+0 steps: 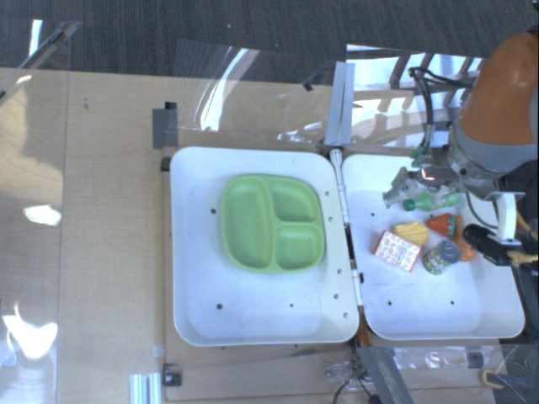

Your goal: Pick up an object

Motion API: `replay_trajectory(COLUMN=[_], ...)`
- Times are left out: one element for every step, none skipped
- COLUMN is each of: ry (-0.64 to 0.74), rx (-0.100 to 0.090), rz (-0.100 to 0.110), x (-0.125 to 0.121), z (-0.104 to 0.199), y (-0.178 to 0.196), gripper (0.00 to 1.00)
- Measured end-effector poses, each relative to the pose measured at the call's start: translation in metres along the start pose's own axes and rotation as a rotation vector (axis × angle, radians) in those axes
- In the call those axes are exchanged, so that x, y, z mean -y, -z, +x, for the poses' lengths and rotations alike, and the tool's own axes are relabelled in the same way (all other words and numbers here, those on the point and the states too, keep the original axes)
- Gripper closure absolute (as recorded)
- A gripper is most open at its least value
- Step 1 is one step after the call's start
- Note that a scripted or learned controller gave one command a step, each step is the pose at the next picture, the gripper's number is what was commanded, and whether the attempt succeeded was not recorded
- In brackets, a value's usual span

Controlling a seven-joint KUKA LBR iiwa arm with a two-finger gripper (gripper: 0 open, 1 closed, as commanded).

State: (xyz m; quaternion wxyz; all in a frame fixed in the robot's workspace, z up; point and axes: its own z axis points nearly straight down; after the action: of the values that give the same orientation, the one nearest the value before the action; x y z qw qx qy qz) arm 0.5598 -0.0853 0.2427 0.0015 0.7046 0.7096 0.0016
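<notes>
Camera view: gripper (410,185) tips indistinct among clutter.

A light wooden bench (84,225) fills most of the view, with dark ribbed carpet (210,11) running along the top beyond its far edge. A clear glossy sheet (244,91) lies over the wood, throwing bright white glare patches at the left. A grey metal post (339,103) stands behind the bins.
</notes>
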Motion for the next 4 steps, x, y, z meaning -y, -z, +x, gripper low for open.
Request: replay_trajectory(ry=[0.096,0.142,0.142,0.206], rx=[0.000,0.003,0.006,0.002], rz=[0.001,-0.006,-0.017,-0.006], x=[0.001,-0.027,-0.030,-0.102], z=[-0.051,-0.078,-0.078,-0.034], y=[-0.084,-0.155,-0.141,-0.060], gripper=[0.00,0.00,1.00,1.00])
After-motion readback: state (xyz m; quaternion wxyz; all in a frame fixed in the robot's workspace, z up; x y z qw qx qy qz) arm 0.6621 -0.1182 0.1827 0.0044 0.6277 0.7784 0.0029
